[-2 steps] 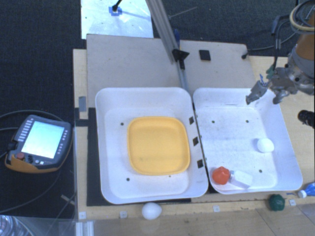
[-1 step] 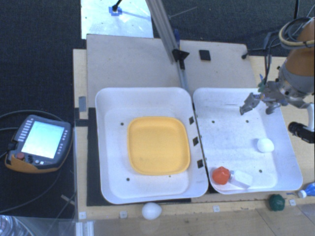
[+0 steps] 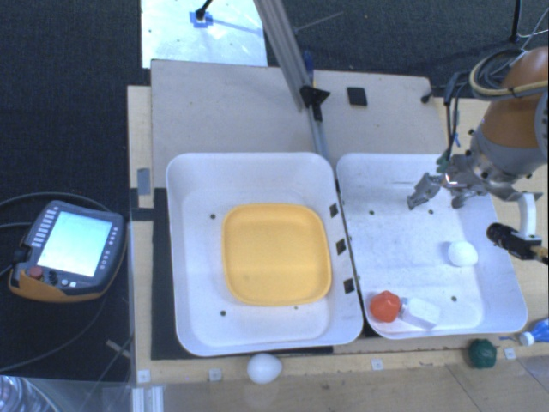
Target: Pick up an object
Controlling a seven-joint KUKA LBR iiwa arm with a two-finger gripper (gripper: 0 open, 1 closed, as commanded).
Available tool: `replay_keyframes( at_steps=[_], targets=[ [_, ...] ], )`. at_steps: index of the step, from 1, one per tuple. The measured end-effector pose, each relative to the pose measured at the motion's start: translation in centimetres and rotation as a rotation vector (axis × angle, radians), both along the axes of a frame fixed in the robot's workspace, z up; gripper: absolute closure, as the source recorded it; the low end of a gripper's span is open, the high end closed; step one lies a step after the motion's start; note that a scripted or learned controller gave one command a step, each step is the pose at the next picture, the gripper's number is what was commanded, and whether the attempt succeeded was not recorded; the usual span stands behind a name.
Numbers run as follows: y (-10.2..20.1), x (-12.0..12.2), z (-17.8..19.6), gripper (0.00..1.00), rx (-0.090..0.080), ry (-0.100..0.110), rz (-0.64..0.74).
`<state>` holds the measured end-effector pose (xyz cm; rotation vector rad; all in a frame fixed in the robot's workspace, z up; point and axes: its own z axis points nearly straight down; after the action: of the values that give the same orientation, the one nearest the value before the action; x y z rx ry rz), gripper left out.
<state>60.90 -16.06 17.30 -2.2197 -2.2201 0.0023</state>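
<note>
My gripper (image 3: 442,196) hangs over the upper part of the right bin (image 3: 386,230), its two grey fingers spread apart, open, with nothing between them. A small white ball (image 3: 461,253) lies in that bin, below and a little right of the gripper and apart from it. In the same bin's front left corner an orange-red round object (image 3: 385,306) rests against a pale clear piece (image 3: 419,313). In the left bin (image 3: 193,230) lies a square yellow plate (image 3: 277,253).
A white egg-shaped object (image 3: 264,368) lies on the bench in front of the left bin. A dark green object (image 3: 482,353) and a blue one (image 3: 539,331) sit off the right bin's front corner. A slanted metal pole (image 3: 287,41) rises behind the bins, with a black block (image 3: 357,96) beside it. A teach pendant (image 3: 64,249) rests at far left.
</note>
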Motion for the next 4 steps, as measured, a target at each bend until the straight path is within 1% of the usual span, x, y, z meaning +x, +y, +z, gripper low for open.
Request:
replay_keyframes(
  at_steps=[1, 2, 3, 4],
  targets=[
    [0.0, -0.2, -6.2, 0.0, 0.0, 0.001, 0.0],
    [0.0, 0.0, -4.9, 1.0, -0.001, -0.005, 0.0],
    [-0.5, 0.3, -0.5, 1.0, -0.002, -0.007, 0.0],
    [-0.5, 0.4, 4.8, 1.0, -0.002, -0.008, 0.001]
  ],
)
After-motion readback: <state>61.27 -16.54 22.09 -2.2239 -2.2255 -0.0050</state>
